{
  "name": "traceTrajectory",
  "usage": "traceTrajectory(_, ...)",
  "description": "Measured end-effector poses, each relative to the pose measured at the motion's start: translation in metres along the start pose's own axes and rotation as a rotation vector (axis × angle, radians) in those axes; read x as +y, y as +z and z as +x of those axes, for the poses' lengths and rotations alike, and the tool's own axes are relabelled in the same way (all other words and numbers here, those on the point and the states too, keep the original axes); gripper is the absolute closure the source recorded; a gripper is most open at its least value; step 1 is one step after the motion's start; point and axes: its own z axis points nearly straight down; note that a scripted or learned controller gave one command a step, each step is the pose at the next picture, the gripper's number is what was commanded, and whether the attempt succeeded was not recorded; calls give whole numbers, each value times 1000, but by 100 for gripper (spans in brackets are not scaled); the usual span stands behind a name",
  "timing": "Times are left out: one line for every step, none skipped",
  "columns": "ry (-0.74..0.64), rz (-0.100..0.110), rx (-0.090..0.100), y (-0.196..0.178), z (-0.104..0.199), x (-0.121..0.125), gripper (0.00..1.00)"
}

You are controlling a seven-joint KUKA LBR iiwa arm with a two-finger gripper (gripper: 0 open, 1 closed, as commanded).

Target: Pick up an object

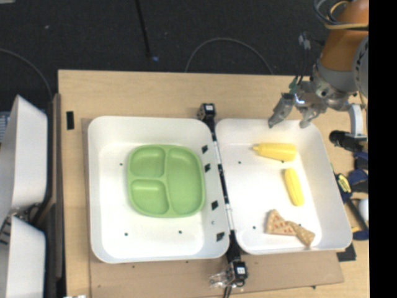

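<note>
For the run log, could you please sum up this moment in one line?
two-finger gripper: open, holding nothing | above far edge of right white bin | nearest: yellow plastic bottle | green divided plate: left bin

A light wooden bench stands on dark floor strewn with thin cables.

Looks like a robotics lab: plain wooden bench on dark flooring, two shallow white bins clipped side by side, loose black cables trailing behind, clamps at the right edge, grey-and-orange industrial arm reaching in.
</note>
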Motion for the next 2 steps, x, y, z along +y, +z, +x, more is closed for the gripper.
traceTrajectory(-3, -14, -3, -10, 1, 3, 0)
traceTrajectory(-7, -12, -4, 40, 6, 11, 0)
